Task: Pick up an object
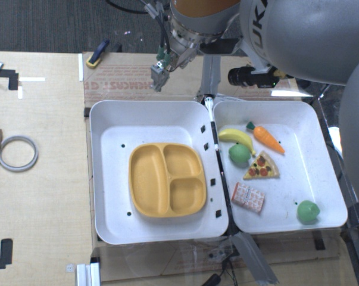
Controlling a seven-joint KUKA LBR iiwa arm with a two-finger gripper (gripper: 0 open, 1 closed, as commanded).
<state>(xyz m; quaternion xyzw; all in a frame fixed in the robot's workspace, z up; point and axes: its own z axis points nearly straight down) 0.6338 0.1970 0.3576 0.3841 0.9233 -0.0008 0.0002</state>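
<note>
The right bin (298, 115) holds a yellow banana (236, 137), an orange carrot (267, 139), a green round fruit (239, 154), a pizza slice (262, 167), a red-and-white patterned block (248, 196) and a second green ball (308, 211). A yellow divided plate (167, 179) lies in the left bin (108, 130). My gripper (158, 77) hangs above the cardboard behind the left bin's far edge, well away from every object. Nothing shows in its grasp.
The arm's grey body (310, 22) looms over the right bin's far corner. A roll of tape (17, 153) lies on the wooden bench at the left. A blue-and-yellow tool (99, 52) rests at the cardboard's far left corner.
</note>
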